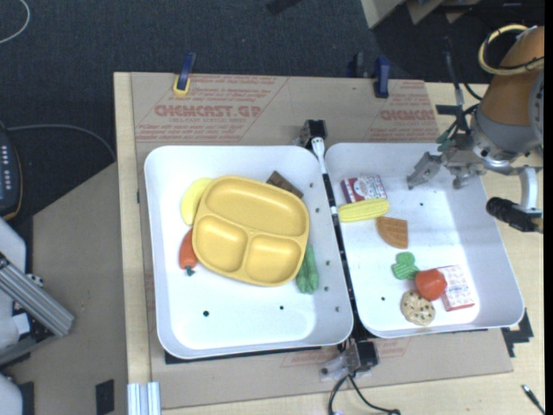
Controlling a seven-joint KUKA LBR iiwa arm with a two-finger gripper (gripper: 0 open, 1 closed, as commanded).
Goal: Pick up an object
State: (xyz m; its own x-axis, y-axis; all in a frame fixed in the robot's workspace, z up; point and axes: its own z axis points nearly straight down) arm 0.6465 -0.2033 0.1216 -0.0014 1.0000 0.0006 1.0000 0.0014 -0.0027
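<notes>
We see the hand (pixel 442 169) spread, pinching nothing, over the right bin (pixel 484 232), up-right of the corn cob (pixel 364 209).

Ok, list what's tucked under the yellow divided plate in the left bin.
Peeking from under the yellow plate: a yellow piece and red item at its left, a green item at its right, something brown at its top. Their covered parts stay hidden.

Arm (pixel 510 102): grey body, rounded joint housings. Orange band (pixel 511 80) directly above the wrist, glossy. Wrist flange light grey, metallic, ring-shaped. Gripper (pixel 442 168): grey metal fingers (pixel 421 170), thin and angular, splayed below the flange. Dark cable runs down toward the fingers. A yellow looped cord (pixel 501 46) arcs above the orange band.
</notes>
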